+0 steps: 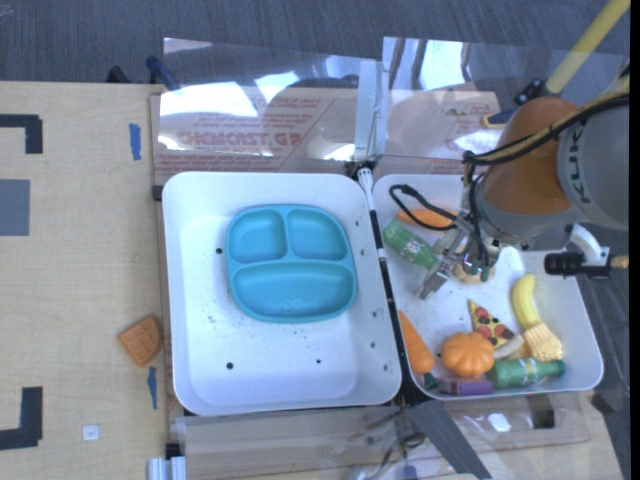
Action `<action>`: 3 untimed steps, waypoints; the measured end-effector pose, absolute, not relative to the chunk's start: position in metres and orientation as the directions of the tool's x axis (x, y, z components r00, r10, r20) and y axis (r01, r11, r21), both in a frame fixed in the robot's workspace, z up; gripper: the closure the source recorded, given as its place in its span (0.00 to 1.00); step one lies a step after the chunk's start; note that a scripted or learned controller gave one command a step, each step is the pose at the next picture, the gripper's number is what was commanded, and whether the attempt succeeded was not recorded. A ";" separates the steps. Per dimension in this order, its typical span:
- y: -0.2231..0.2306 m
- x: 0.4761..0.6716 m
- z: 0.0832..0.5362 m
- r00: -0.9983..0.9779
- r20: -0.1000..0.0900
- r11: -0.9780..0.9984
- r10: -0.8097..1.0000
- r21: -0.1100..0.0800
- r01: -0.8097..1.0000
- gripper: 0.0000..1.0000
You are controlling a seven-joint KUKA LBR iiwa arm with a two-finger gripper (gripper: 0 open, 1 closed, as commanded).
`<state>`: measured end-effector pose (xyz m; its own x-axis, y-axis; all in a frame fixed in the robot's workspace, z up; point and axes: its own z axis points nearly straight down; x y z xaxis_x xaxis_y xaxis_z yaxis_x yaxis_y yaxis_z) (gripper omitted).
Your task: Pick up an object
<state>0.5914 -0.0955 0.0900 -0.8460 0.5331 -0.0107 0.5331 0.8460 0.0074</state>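
Observation:
The right bin (585, 313) holds several toy foods. A green bottle (410, 243) lies near its left wall, with an orange piece (427, 216) behind it. My gripper (450, 276) hangs low over the bin's middle, just right of the green bottle. It is open and its fingers (432, 286) point down-left with nothing between them. Nearer the front are a pizza slice (489, 321), a banana (524, 300), an orange pumpkin (468, 354), a corn piece (545, 343), a carrot (415, 340) and a second green bottle (526, 371).
The left bin (190, 268) bears a blue divided plate (291, 263). A brown waffle-like piece (140, 340) lies on the bench left of the bins. Clear plastic sheets stand behind both bins. The arm's grey body and orange band (535, 163) loom over the right bin's back.

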 end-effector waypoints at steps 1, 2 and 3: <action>-0.091 0.595 0.090 -0.789 -0.010 0.789 0.614 0.007 0.614 0.00; -0.098 0.614 0.089 -0.747 -0.010 0.747 0.664 0.007 0.664 0.00; -0.099 0.590 0.090 -0.695 -0.009 0.696 0.718 0.009 0.718 0.00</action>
<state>0.5900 -0.0987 0.0898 -0.6955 0.7185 -0.0094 0.7184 0.6955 0.0089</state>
